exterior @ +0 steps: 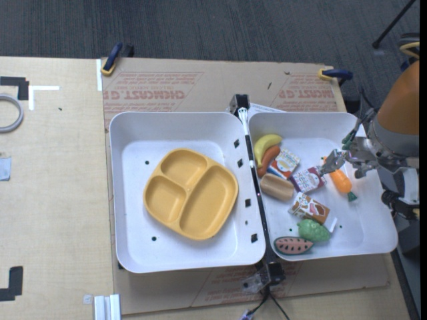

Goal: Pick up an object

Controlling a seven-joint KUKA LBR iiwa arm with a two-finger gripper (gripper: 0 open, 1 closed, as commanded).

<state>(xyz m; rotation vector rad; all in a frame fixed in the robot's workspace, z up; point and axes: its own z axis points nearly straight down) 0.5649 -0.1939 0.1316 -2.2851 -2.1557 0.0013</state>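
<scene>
The right bin [373,235] holds several toy foods. A banana [267,141] and a red sausage [269,157] lie at its back left. A bun [277,188], two snack packets [287,161] [309,179] and a small carton [310,209] sit further in. A green vegetable [313,231] and a watermelon slice [293,245] lie at the front. An orange carrot [341,181] rests towards the right. My gripper [345,168] hovers right over the carrot's upper end, open, its fingers spread either side with nothing held.
A yellow divided plate [191,193] lies in the left bin [127,179]. Both bins stand on cardboard [160,89] held by blue-and-yellow clamps [112,57] [335,75]. The arm's orange band [403,102] hangs over the right bin's right wall.
</scene>
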